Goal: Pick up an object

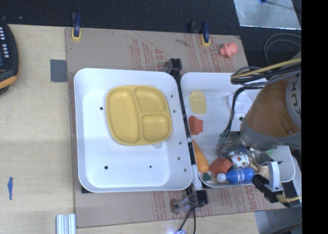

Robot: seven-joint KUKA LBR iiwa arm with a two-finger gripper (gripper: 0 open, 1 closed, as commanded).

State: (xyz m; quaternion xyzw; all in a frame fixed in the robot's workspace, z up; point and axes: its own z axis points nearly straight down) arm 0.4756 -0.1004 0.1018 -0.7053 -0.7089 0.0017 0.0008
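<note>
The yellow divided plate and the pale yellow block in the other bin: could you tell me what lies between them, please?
In the camera view, the two bins' adjoining rims lie between the yellow divided plate and the pale yellow block; nothing else.

Two white bins point(87, 140); pale yellow divided plate point(138, 114); pale yellow block point(198, 101); red-orange block point(195, 124); orange carrot point(200, 158); blue bottle point(238, 176) with white cap; pink lump point(229, 49) on brown cardboard point(123, 48); arm's orange band point(271, 110).
</note>
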